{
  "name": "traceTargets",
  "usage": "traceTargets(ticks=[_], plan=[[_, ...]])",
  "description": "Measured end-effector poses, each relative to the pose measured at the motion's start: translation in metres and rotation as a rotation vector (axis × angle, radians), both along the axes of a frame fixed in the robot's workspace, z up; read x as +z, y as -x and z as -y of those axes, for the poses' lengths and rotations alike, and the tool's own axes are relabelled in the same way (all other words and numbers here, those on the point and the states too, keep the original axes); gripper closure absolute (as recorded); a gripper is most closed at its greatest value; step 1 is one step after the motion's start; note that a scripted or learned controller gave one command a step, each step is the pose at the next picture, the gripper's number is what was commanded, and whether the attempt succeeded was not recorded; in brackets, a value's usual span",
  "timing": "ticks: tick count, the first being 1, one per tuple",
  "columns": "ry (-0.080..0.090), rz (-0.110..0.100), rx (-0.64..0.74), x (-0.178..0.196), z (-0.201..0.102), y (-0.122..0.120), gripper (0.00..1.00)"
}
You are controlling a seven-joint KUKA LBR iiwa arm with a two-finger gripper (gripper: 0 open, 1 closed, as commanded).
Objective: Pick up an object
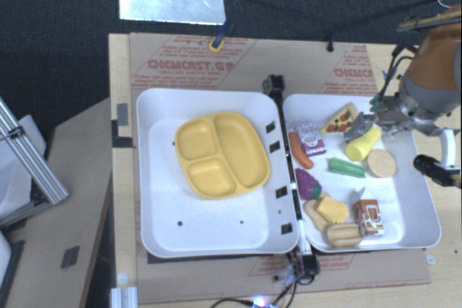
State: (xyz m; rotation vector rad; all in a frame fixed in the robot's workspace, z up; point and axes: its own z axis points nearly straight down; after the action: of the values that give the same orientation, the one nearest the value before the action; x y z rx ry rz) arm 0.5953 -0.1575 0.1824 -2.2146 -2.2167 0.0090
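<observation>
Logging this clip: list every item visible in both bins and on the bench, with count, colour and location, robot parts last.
divided plate: 1, yellow, middle of left bin
pizza slice: 1, yellow and red, top of right bin
carrot: 1, orange, left side of right bin
small packet: 1, white and magenta, beside the carrot
yellow piece: 1, yellow, right bin, at the gripper
green piece: 1, green, centre of right bin
round piece: 1, tan, right of the green piece
purple piece: 1, purple, left side of right bin
corn-like piece: 1, yellow, lower right bin
bread roll: 1, tan, bottom of right bin
carton: 1, orange and white, lower right bin
gripper: 1, grey, over upper right bin
</observation>
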Motion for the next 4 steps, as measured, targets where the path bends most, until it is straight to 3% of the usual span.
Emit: traceTargets(ticks=[1,3,4], plan=[[0.002,0.012,0.002,0.006,0.0,-0.003,0.0],[0.001,0.007,0.001,-0.1,-0.004,0.001,0.0],[0.003,0.015,0.001,-0.087,-0.004,-0.001,1.0]])
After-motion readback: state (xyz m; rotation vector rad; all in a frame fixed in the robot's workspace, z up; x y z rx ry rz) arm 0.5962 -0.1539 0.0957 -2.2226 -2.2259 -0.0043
